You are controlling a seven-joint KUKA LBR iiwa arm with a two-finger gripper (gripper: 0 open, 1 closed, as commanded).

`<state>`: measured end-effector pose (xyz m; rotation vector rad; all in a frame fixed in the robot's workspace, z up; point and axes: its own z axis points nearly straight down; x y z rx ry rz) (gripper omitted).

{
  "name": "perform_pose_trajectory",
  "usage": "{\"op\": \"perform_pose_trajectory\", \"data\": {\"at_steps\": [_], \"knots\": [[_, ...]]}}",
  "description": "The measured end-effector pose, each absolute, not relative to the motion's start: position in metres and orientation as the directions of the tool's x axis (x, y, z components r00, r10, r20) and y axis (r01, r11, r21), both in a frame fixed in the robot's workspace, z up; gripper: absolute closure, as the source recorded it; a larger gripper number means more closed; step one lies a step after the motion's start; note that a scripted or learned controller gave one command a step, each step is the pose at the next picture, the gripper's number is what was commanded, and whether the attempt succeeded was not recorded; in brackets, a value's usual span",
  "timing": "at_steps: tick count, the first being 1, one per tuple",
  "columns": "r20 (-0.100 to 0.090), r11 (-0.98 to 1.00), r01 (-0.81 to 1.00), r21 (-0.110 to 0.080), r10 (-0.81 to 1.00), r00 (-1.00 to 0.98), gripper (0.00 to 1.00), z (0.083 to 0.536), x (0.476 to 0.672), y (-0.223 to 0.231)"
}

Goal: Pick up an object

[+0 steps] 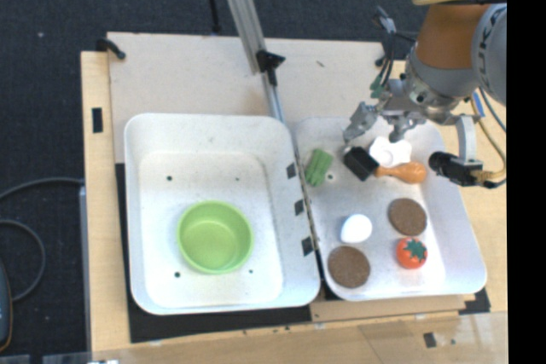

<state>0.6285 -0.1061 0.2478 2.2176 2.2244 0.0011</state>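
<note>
Pale wooden surface (188, 68), 2 white bins, arm working at the right one.

Left bin (145, 141) holds 1 green bowl (215, 236). Right bin (461, 260) carries the candidates: green block (318, 167), 2 brown discs, white ball (357, 228), tomato (411, 253). Pincer (381, 132) hangs released above a black-headed brush (381, 166), seemingly lined up for grasping.

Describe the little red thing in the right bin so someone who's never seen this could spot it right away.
Look in the right bin, at its near right corner. The toy tomato lies there, just below a brown disc and right of another brown disc. It is the one red thing there, with a green top.
</note>
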Motion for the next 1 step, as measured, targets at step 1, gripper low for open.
{"op": "perform_pose_trajectory", "data": {"at_steps": [1], "knots": [[0.0,0.003,1.0,0.001,1.0,-0.003,0.0,0.2479,0.6285,-0.106]]}}
